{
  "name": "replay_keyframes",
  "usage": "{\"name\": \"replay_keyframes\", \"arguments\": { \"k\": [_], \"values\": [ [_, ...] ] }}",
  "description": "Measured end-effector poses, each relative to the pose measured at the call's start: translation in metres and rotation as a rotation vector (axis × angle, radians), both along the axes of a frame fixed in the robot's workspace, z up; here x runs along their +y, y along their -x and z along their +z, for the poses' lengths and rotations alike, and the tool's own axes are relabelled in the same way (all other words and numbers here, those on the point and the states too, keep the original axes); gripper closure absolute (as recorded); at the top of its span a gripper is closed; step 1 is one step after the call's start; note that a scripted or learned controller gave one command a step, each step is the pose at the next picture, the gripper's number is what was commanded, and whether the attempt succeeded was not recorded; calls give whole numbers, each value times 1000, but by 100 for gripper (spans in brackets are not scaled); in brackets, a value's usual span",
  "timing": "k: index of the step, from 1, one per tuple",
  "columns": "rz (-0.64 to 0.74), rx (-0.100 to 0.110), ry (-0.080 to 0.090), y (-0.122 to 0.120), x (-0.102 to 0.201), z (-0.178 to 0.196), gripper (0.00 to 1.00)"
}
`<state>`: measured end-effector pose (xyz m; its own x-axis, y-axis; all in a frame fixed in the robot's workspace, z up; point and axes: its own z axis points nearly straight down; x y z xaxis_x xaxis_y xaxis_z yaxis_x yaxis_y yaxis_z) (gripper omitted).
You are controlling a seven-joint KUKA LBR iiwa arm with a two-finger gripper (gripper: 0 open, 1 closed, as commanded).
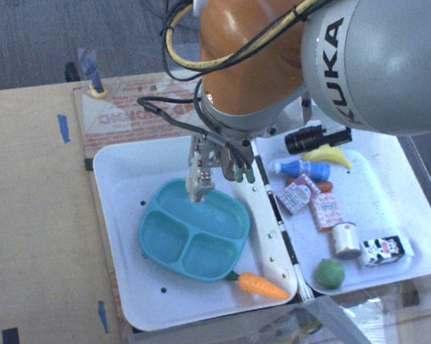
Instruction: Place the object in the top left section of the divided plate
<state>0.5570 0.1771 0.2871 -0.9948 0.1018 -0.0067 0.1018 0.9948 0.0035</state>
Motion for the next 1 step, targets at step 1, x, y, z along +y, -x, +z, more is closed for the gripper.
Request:
{"name": "replay_keyframes", "arguments": {
  "k": [1],
  "values": [
    [162,-2,1,-40,48,151,100]
  ]
}}
